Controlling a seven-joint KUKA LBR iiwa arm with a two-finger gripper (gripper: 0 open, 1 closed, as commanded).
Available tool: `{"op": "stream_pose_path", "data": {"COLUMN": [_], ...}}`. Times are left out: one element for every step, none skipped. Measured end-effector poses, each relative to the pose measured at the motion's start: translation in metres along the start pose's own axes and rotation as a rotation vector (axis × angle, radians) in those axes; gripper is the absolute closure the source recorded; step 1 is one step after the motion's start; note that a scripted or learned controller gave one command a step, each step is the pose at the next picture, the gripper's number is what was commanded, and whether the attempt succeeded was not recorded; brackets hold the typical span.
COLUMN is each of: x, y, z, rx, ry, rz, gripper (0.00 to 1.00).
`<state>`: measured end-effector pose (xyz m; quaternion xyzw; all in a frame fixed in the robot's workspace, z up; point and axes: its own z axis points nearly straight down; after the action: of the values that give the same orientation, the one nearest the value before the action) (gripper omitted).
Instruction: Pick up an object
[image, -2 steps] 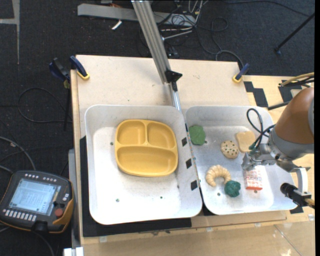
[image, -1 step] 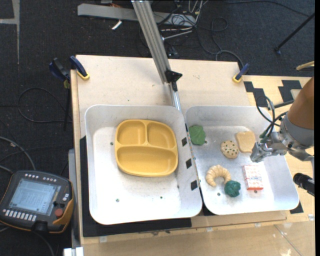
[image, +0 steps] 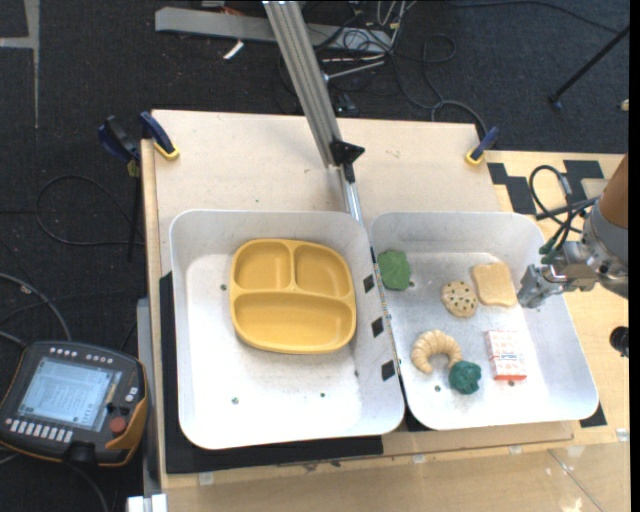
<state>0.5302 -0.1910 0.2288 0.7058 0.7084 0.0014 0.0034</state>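
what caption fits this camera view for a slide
End effector at right bin edge beside toy foods; yellow tray in left bin.

Yellow tray (image: 293, 296): smooth glossy plastic. Bins (image: 200, 400): matt white plastic, scuffed. Bench (image: 240, 160): pale wood. Pole (image: 305, 75): brushed metal.

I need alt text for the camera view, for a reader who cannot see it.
A robot gripper hovers at the right bin's edge near a slice of bread, cookie, croissant, carton and two green lumps. The left bin holds a yellow divided tray.

Even, bright overhead light; the white bins (image: 200, 300) glare slightly, shadows stay soft and short, focus is mildly soft throughout.
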Motion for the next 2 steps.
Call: {"op": "stream_pose_path", "data": {"x": [0.050, 0.106], "y": [0.020, 0.039], "z": [0.010, 0.017], "rx": [0.005, 0.006], "ry": [0.004, 0.004], "rz": [-0.005, -0.005], "gripper": [1.00, 1.00]}}
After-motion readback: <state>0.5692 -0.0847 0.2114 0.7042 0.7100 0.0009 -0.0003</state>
